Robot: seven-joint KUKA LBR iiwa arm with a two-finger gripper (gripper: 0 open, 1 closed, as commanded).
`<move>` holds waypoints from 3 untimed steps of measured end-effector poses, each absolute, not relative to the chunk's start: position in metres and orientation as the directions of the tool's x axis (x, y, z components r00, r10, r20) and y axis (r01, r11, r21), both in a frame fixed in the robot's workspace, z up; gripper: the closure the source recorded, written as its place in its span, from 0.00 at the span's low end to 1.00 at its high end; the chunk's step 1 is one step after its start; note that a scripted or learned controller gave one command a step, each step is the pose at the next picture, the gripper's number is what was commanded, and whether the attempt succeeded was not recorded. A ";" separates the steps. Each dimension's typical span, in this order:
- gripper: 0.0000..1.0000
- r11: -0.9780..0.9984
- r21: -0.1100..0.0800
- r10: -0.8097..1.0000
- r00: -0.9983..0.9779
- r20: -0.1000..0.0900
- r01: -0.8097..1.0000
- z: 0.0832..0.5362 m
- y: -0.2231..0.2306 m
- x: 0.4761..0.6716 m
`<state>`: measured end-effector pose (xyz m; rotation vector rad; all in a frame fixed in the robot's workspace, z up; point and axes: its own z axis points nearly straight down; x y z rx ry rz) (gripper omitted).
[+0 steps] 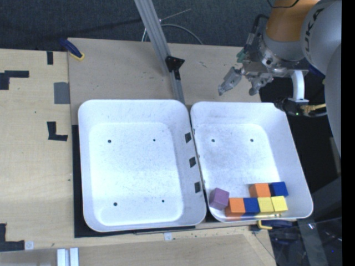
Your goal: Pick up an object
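The hand (239, 84) hangs open, empty, beyond the right bin (288, 126); it should descend squarely over the purple block (219, 197).

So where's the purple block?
In the camera view, the purple block sits in the right bin, at its near left corner, just left of an orange block.

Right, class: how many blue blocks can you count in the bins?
2. One blue block at the far right of the right bin, one blue block between orange and yellow. None looks hidden.
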<state>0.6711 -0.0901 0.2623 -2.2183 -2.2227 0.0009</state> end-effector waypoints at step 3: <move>0.00 0.003 -0.004 1.000 -0.003 0.001 1.000 0.192 -0.033 0.607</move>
